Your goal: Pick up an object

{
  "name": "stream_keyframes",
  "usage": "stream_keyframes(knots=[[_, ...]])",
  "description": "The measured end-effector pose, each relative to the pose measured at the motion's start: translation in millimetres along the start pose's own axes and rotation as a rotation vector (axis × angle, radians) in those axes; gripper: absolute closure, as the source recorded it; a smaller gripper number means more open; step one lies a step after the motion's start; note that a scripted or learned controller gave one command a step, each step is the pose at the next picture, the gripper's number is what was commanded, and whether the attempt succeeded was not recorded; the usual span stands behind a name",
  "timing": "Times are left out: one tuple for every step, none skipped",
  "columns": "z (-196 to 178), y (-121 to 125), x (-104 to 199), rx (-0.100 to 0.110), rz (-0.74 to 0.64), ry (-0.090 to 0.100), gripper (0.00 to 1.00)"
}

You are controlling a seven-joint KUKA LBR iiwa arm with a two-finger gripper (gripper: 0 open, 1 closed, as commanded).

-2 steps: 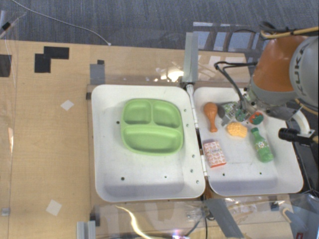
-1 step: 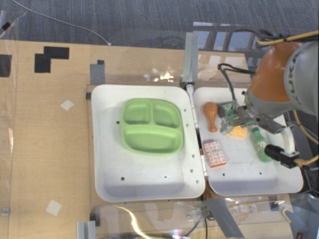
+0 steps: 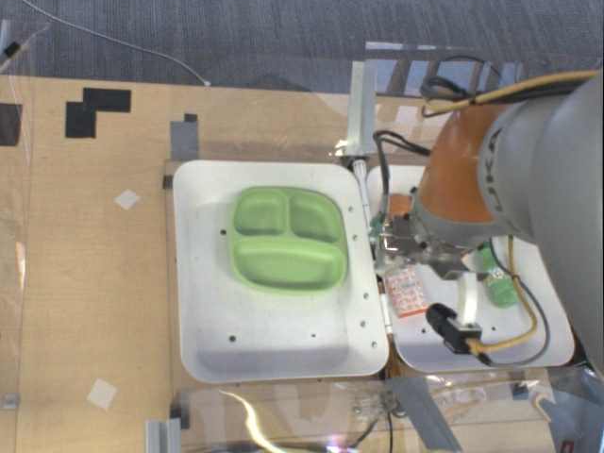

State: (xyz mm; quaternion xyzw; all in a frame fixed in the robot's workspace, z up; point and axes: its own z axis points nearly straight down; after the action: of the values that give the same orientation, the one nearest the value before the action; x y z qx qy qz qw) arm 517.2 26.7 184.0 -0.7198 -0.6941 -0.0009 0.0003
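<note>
Tan bench (image 3: 85, 281), two white bins | gripper (image 3: 401, 253): you can't tell its state | red-patterned packet (image 3: 406, 293): light, floppy; grab its edge.

We see two bins side by side on the tabletop (image 3: 85, 281): a divided tray (image 3: 287, 240) lies in the left bin (image 3: 274, 352); the arm (image 3: 491, 168) hangs over the right bin (image 3: 528, 352), a patterned packet (image 3: 406, 293) at its left edge.

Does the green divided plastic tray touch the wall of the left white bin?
Apart. In the camera view, bare white floor surrounds the green divided tray inside the left white bin.
</note>
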Motion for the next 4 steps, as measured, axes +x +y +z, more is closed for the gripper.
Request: stream_keyframes(knots=[[-0.1, 2.8, 7.9, 0.000, 0.339, -0.001, 1.00], [-9.2, 13.7, 89.9, 0.001, 0.713, -0.001, 1.00], [41.3, 4.4, 128.3, 0.003, 1.056, -0.004, 1.00], [92.3, -12.8, 165.2, -0.004, 1.331, 0.014, 1.00]])
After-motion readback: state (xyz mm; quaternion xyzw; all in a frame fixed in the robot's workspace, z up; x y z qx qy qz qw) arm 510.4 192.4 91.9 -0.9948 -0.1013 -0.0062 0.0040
